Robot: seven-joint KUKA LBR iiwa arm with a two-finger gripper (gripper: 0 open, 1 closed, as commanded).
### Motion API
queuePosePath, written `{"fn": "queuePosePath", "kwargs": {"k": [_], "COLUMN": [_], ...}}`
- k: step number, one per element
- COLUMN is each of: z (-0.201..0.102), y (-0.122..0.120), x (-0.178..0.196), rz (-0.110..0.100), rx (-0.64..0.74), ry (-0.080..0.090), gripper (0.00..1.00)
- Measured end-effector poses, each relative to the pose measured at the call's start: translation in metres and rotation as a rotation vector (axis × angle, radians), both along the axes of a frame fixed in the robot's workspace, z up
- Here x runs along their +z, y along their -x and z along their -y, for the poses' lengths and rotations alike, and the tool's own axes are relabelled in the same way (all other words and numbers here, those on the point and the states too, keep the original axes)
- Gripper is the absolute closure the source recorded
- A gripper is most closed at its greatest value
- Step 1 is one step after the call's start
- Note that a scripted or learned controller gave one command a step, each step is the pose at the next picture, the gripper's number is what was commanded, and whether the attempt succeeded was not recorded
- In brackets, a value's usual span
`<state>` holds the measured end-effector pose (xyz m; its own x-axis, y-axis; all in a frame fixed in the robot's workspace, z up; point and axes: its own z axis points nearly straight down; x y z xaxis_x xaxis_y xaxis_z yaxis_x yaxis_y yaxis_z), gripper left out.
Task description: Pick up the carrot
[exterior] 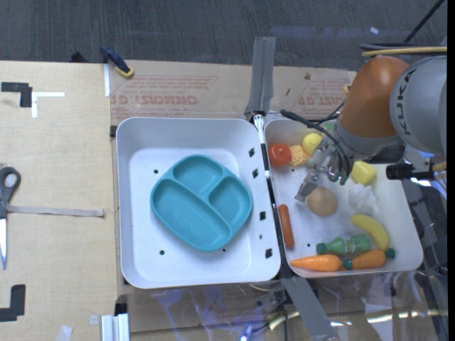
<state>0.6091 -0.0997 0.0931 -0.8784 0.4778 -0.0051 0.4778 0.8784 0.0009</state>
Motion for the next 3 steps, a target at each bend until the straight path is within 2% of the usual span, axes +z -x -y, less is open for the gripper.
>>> {"fn": "queuePosePath", "kwargs": {"k": [1, 2, 3], "z": [-0.003, -0.004, -0.109], "y": [0.049, 0.047, 0.086], "x": [0.000, 0.010, 0.099], "rz": [-0.003, 0.002, -0.001], "rx": [-0.038, -0.035, -0.223], "ry": [-0.001, 0.001, -0.002], "gripper": [0.00, 1.00, 1.00]}}
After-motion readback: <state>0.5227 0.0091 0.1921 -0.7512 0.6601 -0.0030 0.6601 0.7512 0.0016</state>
